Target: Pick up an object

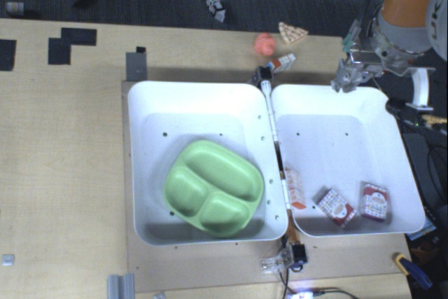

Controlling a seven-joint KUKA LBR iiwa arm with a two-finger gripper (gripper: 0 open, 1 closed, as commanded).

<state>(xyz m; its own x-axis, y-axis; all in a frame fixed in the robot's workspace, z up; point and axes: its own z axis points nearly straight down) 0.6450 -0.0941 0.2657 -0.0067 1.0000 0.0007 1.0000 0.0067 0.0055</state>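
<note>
gripper (348,78): parked high over the right bin's far rim, well apart from any target; nothing between the fingers, spread or pressed can't tell at this size.
right bin (350,128): shallow white plastic, smooth. Holds two small red-and-white printed packets (334,206) and (374,201) near the front wall, just beside each other; flat, boxy, likely easy pinch targets.
wrapper (293,190): thin, crumpled, lying against the divider wall.
left bin (150,108): holds a green divided plate (213,185), glossy, three compartments, tilted; probably too wide for the jaws.
</note>
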